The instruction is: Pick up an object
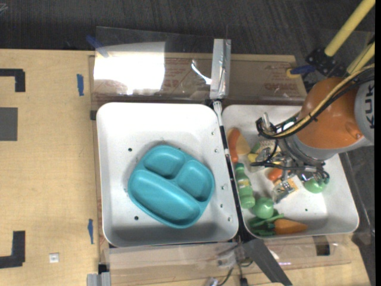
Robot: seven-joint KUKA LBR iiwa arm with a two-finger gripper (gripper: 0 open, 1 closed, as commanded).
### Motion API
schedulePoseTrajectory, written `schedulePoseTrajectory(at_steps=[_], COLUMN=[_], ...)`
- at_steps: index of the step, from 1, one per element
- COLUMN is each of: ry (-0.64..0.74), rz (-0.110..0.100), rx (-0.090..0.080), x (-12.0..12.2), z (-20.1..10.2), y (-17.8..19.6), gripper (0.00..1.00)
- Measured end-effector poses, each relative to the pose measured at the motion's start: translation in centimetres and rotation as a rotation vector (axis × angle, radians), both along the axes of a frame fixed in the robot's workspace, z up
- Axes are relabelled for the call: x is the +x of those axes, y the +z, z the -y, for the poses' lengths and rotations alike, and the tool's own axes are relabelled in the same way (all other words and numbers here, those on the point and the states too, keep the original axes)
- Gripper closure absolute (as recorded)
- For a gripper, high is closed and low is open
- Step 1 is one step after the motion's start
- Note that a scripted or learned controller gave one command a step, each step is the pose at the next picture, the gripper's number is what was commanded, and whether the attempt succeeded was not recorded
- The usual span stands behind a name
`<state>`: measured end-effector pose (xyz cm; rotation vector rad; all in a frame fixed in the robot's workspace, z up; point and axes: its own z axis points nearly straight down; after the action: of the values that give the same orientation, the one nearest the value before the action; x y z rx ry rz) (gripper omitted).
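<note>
Inside the right bin (348,216), the arm's gripper (290,174) hangs low over a scatter of toy food; whether its jaws are spread cannot be told. Nearest lies a small orange-and-white piece (284,186), just beneath and toward the near wall, its long axis apparently slanting from near-left to far-right.
</note>
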<state>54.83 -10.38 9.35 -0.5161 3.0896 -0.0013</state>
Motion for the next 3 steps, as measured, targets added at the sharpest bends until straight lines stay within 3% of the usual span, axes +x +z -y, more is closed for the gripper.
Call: schedulePoseTrajectory(at_steps=[2,3], ry=[0.280,0.283], rz=[0.011,0.022], rx=[-0.007,-0.007], x=[-4.4,-4.1], z=[-1.0,-1.3], y=[-0.3,0.9], gripper=[0.00,1.00])
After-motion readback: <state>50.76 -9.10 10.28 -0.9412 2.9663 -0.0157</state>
